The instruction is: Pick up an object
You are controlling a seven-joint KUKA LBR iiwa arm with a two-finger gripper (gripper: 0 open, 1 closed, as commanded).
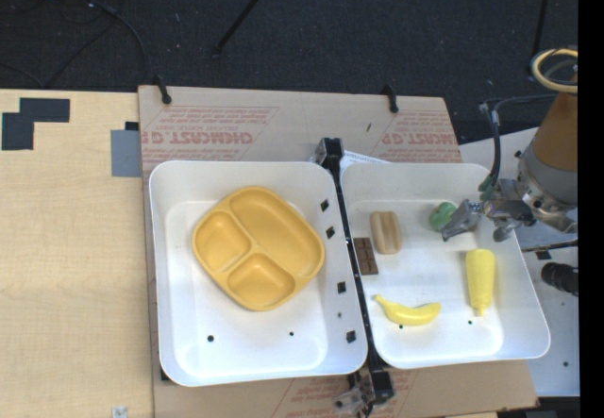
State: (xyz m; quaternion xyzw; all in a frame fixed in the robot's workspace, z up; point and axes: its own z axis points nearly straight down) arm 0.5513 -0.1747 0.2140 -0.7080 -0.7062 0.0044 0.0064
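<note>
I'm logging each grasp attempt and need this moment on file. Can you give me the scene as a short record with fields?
left bin: holds a yellow divided plate
right bin: holds a tan block, a banana, a yellow corn cob and a green object
hand: low over the right bin, beside the green object, above the corn cob
held item: none seen between the fingers
arm: enters from the view's right
</note>
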